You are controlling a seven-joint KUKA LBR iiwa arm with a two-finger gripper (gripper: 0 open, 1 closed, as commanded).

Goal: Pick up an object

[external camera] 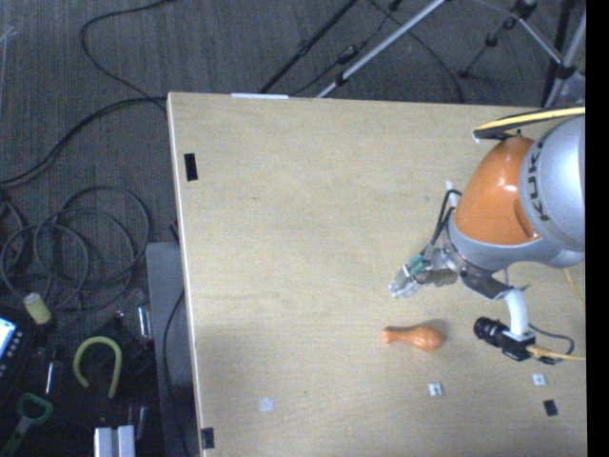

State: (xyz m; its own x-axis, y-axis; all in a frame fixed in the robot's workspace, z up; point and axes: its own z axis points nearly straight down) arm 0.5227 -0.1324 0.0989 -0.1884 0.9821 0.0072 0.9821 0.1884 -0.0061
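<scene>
An orange, pear-shaped object (pixel 416 336) lies on its side on the tan bench top (pixel 304 217), its narrow end pointing left. My gripper (pixel 407 281) hangs a short way above and just behind it, at the end of the grey arm with the orange band (pixel 495 203) that comes in from the right. The gripper tip is small and pale, and nothing shows in it. The orange object is apart from the gripper and rests alone on the surface.
A black cylinder on a white bracket (pixel 500 331) with a cable sits right of the orange object. Small white and black tags (pixel 435 388) dot the front right. The bench's left edge (pixel 181 284) drops to a floor with cables (pixel 76 246).
</scene>
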